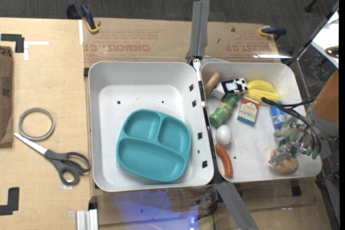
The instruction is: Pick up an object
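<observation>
The right bin holds several small items: a green bottle, a white egg, an orange-red sausage-shaped toy, a small printed box, a yellow banana-like toy, a black-and-white toy, a wooden peg and a blue packet. A tan lumpy object lies in the bin's near right corner. My gripper hangs low directly over that tan object, between it and the blue packet, partly hiding both. In the left bin rests a teal divided plate.
On the wooden bench left of the bins lie grey-handled scissors and a roll of tape. Cables trail from the wrist across the right bin's right rim. A grey strip runs back from the seam between the bins.
</observation>
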Robot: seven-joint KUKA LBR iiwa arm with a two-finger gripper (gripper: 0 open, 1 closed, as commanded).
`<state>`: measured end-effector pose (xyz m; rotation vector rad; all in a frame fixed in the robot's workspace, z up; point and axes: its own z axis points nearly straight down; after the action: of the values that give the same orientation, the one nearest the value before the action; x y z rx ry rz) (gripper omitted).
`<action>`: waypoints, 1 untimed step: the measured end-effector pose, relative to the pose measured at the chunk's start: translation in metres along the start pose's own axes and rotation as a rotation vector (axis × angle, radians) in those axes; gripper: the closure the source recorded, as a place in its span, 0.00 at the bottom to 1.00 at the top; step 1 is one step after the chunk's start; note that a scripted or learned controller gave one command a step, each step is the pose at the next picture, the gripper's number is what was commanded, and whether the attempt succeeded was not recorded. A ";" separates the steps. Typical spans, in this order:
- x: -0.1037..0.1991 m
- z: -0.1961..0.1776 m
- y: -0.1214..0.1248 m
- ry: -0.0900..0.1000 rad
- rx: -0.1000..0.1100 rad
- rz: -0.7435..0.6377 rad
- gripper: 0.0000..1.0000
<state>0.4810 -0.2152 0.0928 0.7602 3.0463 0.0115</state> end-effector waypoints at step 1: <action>-0.004 0.000 0.004 0.002 -0.003 0.053 0.00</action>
<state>0.4862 -0.2132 0.0926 0.8407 3.0261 0.0163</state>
